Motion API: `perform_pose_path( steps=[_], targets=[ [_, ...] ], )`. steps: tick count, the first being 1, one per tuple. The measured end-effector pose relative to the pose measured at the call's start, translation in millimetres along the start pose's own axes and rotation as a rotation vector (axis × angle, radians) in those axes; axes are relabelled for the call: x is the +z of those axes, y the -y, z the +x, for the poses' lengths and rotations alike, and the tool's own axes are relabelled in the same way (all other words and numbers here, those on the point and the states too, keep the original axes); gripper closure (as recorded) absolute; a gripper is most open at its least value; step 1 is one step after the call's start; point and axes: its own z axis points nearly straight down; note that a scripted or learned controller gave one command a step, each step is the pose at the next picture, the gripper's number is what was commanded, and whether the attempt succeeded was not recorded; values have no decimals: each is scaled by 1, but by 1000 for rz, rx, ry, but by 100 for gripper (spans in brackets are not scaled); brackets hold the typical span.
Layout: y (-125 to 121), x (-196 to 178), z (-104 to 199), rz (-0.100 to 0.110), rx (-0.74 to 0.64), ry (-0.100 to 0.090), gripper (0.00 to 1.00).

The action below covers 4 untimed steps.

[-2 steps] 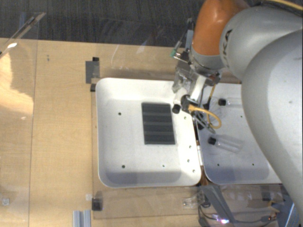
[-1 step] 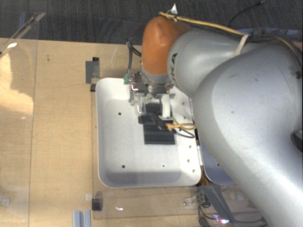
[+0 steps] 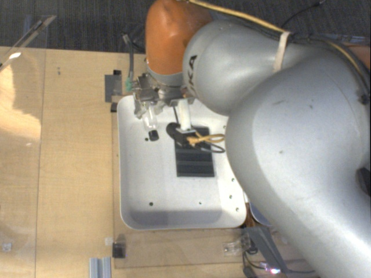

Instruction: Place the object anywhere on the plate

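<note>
The big grey arm [image 3: 301, 143] with its orange band reaches in from the right over the pale wooden tabletop [image 3: 69, 155] and the shallow white plastic bin [image 3: 168, 207]. Its gripper [image 3: 152, 119] hangs low over the bin's far left corner; we cannot tell whether it is open or closed. A small black piece [image 3: 152, 135], perhaps the object, sits just beneath. We would confirm a firm grasp before lifting. The arm's casing reads "KA".

Only the black letters "KA" read on the grey arm [image 3: 243, 68].
</note>
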Motion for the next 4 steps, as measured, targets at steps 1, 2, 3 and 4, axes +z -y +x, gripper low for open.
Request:
perform_pose_path(
  steps=[1,2,3,4],
  targets=[
    [2,0,-10,1,-473,0,100],
    [6,-83,-4,-3,-580,1,100],
    [4,-94,-4,-10,-580,0,100],
    [19,-42,6,0,-1001,0,100]
  ],
)
